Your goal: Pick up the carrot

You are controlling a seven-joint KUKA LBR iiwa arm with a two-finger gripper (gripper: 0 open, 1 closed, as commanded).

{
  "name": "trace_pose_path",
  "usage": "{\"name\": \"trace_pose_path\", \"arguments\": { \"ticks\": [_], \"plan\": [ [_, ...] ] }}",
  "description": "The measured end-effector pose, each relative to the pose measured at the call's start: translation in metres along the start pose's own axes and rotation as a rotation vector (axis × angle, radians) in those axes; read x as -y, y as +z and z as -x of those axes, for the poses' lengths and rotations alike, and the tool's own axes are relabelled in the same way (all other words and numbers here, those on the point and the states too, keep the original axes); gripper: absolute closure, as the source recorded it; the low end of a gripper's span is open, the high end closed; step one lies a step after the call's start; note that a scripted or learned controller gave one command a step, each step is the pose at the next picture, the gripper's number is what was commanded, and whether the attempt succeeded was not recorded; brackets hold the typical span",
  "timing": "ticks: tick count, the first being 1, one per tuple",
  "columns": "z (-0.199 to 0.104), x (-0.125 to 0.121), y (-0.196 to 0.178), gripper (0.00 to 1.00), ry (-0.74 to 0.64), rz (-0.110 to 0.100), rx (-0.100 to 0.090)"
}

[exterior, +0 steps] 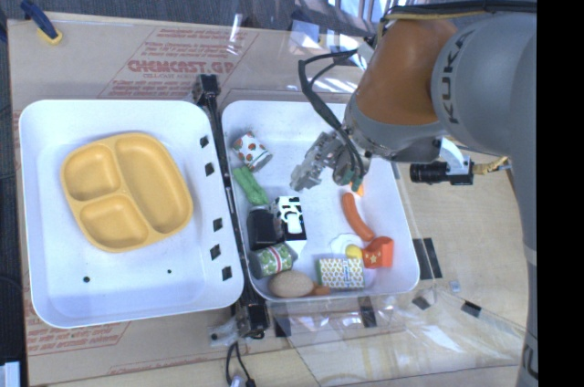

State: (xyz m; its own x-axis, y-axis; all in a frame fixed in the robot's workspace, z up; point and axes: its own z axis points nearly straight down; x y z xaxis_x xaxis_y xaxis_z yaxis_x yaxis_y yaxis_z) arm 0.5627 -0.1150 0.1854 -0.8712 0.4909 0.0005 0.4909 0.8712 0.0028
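Hovering over the right bin (239, 113), the gripper (318, 164) hung just above the white floor, apparently lined up for a descent; whether its fingers were apart or together could not be told. The carrot (357, 216) lay just beside it, toward the bin's right wall, apart from the cluttered near end. The left bin (36, 221) held a yellow divided tray (125, 190), likely kept aside as a drop spot.

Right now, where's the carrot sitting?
The carrot lies in the right bin, near its right wall, just below the gripper and above the red toy.
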Motion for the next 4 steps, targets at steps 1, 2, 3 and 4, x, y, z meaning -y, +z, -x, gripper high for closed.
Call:
{"name": "trace_pose_path", "arguments": {
  "ticks": [1, 2, 3, 4],
  "plan": [
    [-0.018, 0.069, -0.031, 1.0, -0.499, -0.005, 0.0],
    [-0.052, 0.065, -0.038, 1.0, -0.236, -0.003, -0.001],
    [-0.074, 0.041, -0.069, 1.0, -0.118, -0.002, 0.005],
    [-0.038, 0.096, -0.09, 1.0, -0.554, -0.005, 0.004]
  ]
}}
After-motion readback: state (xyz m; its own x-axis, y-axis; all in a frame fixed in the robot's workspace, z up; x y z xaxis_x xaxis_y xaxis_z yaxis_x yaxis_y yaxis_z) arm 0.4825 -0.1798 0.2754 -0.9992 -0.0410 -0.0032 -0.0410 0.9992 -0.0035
